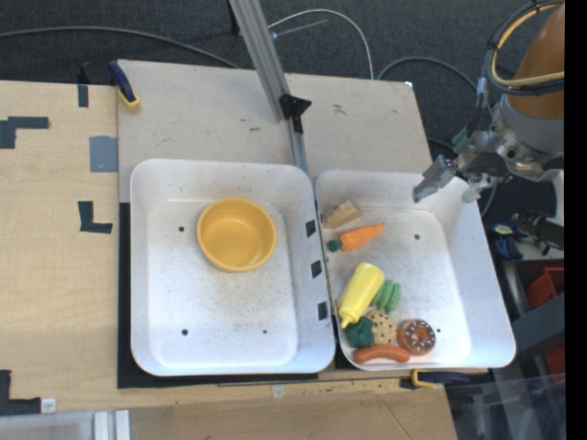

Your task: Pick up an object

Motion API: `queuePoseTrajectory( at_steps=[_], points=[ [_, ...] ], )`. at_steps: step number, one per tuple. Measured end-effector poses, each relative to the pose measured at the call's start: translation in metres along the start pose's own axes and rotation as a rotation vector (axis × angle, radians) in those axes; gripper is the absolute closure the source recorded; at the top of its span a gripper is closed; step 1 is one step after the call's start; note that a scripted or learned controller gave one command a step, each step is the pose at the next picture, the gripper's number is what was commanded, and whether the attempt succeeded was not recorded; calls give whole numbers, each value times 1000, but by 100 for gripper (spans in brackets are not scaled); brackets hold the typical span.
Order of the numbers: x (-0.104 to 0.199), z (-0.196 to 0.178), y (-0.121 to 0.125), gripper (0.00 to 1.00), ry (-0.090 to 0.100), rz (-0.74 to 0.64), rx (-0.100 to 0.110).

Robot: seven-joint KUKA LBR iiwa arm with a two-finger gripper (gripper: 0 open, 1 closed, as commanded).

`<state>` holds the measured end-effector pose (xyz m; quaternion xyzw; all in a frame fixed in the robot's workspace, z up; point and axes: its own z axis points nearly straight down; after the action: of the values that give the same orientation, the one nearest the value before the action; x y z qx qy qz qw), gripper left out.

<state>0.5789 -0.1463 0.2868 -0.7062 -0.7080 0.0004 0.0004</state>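
Note:
My gripper (447, 180) hangs over the top right corner of the right bin (477, 273), with nothing between its fingers. The fingers look spread, open. In the right bin lie a tan bread piece (340, 214), an orange carrot (359, 236), a yellow bottle (359, 292), a green vegetable (390, 295), a cookie (378, 324), a chocolate donut (417, 335) and a red sausage (381, 355). All of them sit left of and below the gripper, apart from it.
The left bin (156, 273) holds a yellow bowl (237, 235). A grey metal pole (261, 49) slants down to the divider between the bins. Cables (330, 21) run behind the bench. A yellow clamp (124, 85) sits at the back left.

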Motion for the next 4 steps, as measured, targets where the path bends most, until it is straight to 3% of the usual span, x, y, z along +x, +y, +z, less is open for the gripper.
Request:
queuePoseTrajectory(
  at_steps=[1, 4],
  points=[
    [0, 0, 0, 0, 0, 0, 0],
    [8, 142, -7, 0, 0, 1, 5]
  ],
)
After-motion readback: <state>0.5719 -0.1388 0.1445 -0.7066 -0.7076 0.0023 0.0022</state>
